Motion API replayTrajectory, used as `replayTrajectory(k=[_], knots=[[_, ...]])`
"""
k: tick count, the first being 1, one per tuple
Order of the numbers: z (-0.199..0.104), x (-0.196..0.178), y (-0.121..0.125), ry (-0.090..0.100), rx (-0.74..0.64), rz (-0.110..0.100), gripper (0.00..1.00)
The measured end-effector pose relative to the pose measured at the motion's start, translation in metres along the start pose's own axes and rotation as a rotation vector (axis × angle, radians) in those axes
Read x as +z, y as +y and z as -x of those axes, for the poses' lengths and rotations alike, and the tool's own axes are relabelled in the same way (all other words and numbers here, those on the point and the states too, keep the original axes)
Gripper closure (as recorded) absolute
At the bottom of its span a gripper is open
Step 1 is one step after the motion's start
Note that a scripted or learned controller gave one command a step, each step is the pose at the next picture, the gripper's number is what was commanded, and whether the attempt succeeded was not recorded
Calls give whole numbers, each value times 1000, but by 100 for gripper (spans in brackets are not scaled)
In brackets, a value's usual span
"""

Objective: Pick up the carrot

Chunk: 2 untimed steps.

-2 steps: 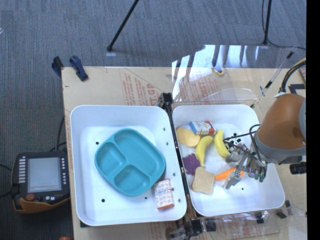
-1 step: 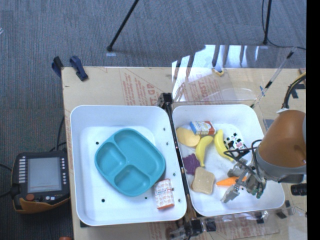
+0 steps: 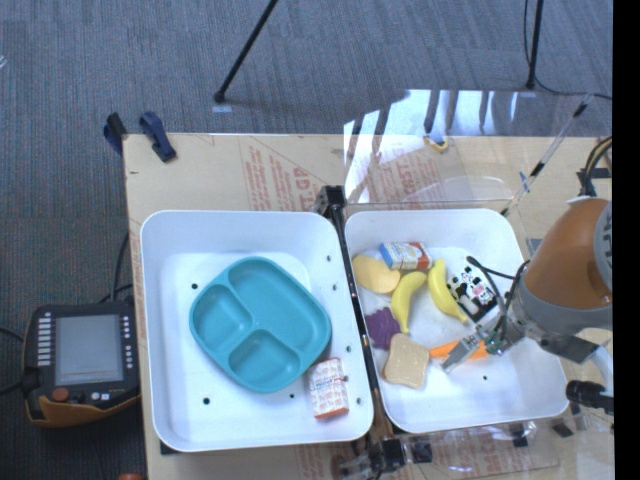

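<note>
1. Grey carpeted floor (image 3: 150, 38) across the top of the frame and down the left edge.
2. Two thin dark tripod legs: one (image 3: 252, 38) slanting from top centre to the carpet, another (image 3: 536, 28) near the top right.
3. Brown cardboard-covered bench top (image 3: 240, 173) filling the centre, printed with red lettering.
4. Blue clamps (image 3: 155, 136) at the bench's upper-left corner.
5. Clear plastic sheet (image 3: 470, 143) standing at upper right, catching bright window-like reflections.
6. Teach pendant (image 3: 82, 353) with a grey screen at lower left, lying on the carpet beside the bench.
</note>
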State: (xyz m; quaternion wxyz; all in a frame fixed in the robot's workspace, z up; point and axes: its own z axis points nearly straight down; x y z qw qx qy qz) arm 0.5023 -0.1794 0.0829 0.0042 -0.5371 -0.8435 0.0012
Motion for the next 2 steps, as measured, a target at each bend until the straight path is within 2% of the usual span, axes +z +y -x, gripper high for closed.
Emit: replayTrajectory(k=[1,2], knots=[[-29,0,23,0,346,-2,0],[-31,-5,24,4,339,-10,100]])
